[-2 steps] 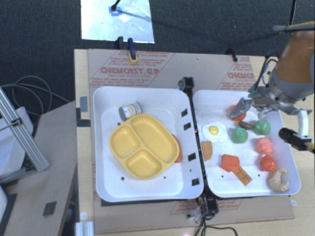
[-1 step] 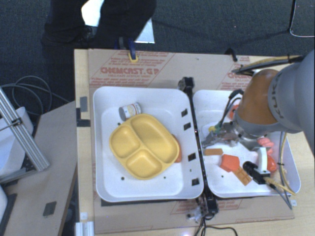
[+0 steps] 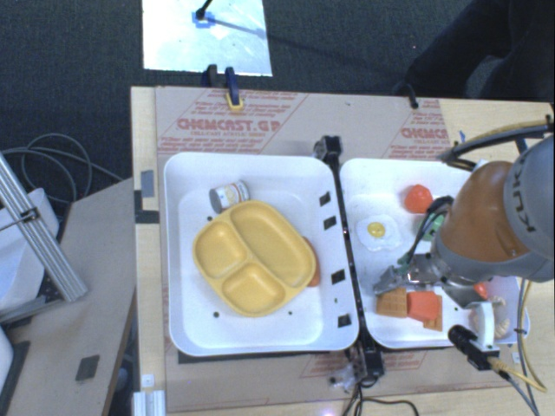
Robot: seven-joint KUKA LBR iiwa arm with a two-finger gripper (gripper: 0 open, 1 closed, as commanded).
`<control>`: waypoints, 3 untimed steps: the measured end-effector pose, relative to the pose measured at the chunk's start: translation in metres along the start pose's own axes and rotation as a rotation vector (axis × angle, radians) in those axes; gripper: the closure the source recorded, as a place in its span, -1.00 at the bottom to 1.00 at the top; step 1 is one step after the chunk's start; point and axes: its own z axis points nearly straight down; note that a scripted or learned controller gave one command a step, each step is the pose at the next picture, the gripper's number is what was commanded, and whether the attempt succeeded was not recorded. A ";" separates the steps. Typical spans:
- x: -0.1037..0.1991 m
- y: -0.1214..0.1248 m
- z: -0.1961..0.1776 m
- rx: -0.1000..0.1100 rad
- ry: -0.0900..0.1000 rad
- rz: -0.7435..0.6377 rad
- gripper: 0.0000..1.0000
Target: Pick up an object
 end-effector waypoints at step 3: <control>0.026 0.017 -0.161 -0.011 -0.001 -0.008 1.00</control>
